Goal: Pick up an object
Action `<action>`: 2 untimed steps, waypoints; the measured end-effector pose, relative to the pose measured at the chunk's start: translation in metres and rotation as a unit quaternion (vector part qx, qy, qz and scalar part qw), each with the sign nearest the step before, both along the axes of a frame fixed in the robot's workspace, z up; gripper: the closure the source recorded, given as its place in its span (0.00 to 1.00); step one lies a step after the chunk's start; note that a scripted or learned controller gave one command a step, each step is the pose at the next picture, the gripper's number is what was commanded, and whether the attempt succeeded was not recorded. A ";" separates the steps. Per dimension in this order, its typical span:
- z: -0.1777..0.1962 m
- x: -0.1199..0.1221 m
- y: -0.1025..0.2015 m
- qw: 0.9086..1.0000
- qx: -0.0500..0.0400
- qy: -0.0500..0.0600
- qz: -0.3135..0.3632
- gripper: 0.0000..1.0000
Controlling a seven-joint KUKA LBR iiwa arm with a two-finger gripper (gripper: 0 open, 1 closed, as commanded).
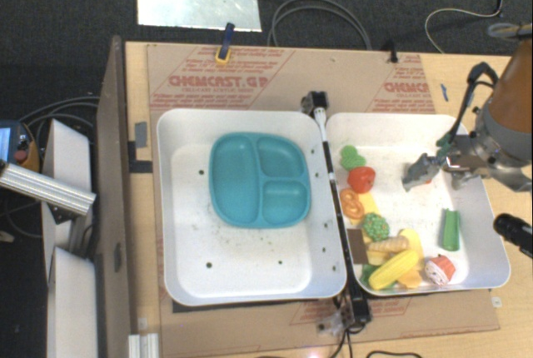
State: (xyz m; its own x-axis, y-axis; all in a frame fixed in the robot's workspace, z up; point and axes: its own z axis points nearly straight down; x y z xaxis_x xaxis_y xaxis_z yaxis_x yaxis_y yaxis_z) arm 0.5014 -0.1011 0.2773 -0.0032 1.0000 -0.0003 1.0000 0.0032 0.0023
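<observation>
Two white bins sit side by side on the surface [208, 69] in front of you. The left bin [187, 265] carries a teal divided plate [258, 180], lying flat near its middle. The right bin [491, 261] carries the toy food you may pick from, and nearly all of it crowds toward 9 o'clock and 6 o'clock of that bin.

Along the bin's left wall you see, from 12 down to 6 o'clock, a small green piece [351, 156], a red tomato [361, 178] just below it, an orange ring-shaped piece [351, 204], and a bumpy green piece [375, 226]. At about 6 o'clock lie a tan piece [386, 247], a yellow corn cob [393, 268] slanting up to the right, and a red and white piece [440, 269] beside the cob's right end. One green stick-shaped piece [450, 229] lies apart from the rest, toward 4 o'clock of the bin, nearly upright in the view.

Your arm [510, 111] comes in from 3 o'clock, and the hand [420, 171] hangs over the bare middle of the right bin, pointing toward 9 o'clock. It is near the red tomato but apart from it. From this angle you cannot tell how wide the hand stands, and no toy shows within it.
</observation>
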 end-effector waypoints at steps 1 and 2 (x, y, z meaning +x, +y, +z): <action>-0.052 0.036 -0.063 1.000 -0.001 0.001 -0.003 0.00; -0.097 0.085 -0.094 1.000 -0.001 0.000 -0.001 0.00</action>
State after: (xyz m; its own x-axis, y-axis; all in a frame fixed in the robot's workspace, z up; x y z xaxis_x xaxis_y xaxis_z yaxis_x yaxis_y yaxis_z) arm 0.5862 -0.1956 0.1808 -0.0005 1.0000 -0.0027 1.0000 0.0005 0.0029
